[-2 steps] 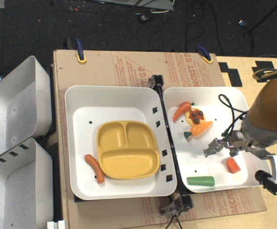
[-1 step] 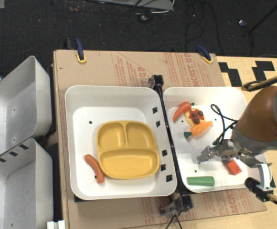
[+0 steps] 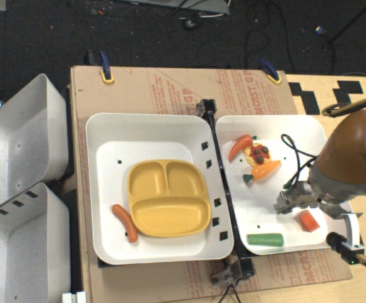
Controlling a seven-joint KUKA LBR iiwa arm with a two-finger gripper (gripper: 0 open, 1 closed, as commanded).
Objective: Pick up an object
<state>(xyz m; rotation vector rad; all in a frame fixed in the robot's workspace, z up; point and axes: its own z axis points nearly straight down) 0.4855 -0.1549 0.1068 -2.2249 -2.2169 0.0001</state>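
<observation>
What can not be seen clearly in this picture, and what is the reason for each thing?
- Gripper, camera view: the arm's own wrist covers it from above, so its fingers cannot be judged.
- Small pile of toy food in the right bin, camera view: the pieces overlap and are too small to name one by one.
- Red-orange block, camera view: the arm hides its upper edge, so contact with the gripper cannot be told.

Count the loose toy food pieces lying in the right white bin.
5: a red chilli pepper, a dark-topped pastry piece and an orange carrot clustered at the far side; a green bar and a red-orange block near. The grey arm may hide others.
</observation>
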